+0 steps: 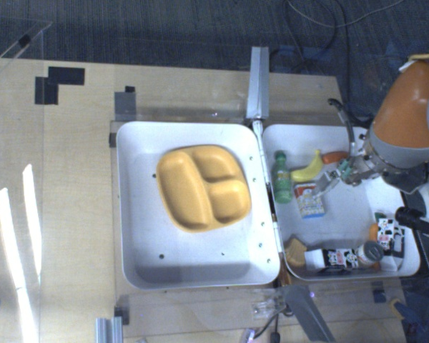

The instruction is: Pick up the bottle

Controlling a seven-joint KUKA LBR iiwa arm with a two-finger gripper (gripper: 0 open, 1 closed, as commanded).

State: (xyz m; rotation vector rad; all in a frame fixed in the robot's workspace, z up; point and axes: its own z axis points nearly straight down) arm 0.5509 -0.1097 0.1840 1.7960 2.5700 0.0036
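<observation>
Grey tool (334, 179) hovers over the right bin (343, 216), finger spread unreadable, beside the banana (309, 168).

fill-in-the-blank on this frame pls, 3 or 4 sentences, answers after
1. The yellow divided tray lies in the ____ bin.
2. The green bottle lies against the ____ wall of the right bin.
3. The banana next to the bottle is coloured ____.
4. The gripper is over the ____ bin.

Missing words: left; left; yellow; right
</observation>
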